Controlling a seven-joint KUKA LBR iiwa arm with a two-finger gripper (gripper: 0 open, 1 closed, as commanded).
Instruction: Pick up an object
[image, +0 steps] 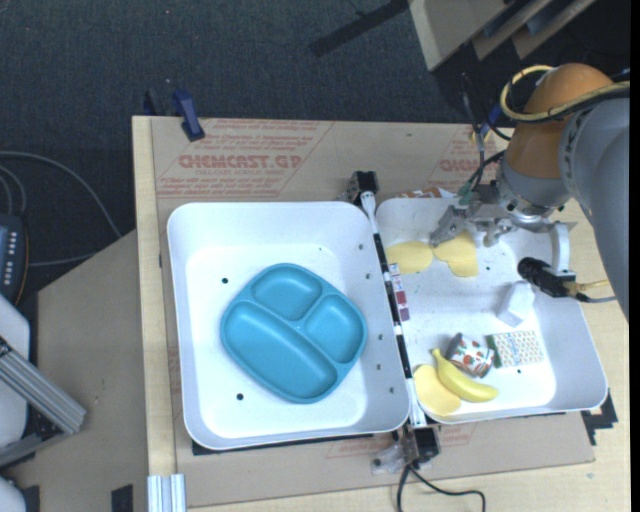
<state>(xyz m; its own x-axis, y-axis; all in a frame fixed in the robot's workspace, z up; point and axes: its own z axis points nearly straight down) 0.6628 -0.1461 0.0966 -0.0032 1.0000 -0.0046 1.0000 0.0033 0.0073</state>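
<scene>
Two shallow white bins side by side: left bin (200, 240), right bin (570, 340). One grey arm with orange band (560, 110), entering from the right, two-finger gripper (472, 225) low over the far end of the right bin. Fingers: cannot tell.

Directly beneath and just left of the gripper: two pale yellow rounded pieces (435, 256), touching each other, close to the divider between bins. Nearer the camera from the gripper: one yellow banana (465, 380), one yellow round fruit (432, 392) touching it, one small patterned packet (472, 352), one flat printed card (518, 348), one small white scrap (515, 302).

Well left of the gripper: one blue three-compartment plastic plate (292, 332), alone in the left bin, open white floor all round it. Open floor mid right bin, between pale pieces and banana cluster.
</scene>
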